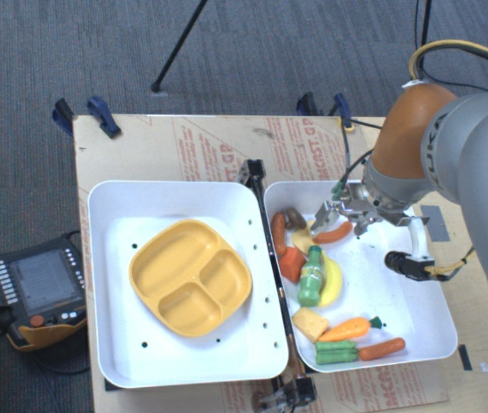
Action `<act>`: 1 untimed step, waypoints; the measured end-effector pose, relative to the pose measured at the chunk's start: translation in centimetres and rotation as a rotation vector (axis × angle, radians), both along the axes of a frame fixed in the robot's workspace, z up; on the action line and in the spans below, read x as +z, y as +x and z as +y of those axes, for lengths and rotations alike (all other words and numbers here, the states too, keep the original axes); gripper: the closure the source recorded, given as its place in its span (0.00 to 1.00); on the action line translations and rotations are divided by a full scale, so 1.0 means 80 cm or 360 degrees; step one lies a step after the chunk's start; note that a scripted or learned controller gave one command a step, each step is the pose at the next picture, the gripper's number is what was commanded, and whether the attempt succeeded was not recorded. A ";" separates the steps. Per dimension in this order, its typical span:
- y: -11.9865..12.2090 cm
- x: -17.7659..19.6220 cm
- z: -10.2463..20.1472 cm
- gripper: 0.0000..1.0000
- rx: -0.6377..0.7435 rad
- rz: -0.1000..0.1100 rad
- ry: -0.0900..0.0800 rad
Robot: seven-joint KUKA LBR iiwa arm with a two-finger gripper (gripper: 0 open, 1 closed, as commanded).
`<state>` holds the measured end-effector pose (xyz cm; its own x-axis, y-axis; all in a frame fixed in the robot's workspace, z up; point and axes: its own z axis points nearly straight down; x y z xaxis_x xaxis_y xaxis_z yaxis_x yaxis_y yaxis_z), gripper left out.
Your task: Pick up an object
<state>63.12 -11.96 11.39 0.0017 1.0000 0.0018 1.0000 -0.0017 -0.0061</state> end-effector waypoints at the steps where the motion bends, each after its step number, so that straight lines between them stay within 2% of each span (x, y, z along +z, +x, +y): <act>1: 0.015 -0.033 -0.065 0.00 0.0001 -0.0007 -0.0002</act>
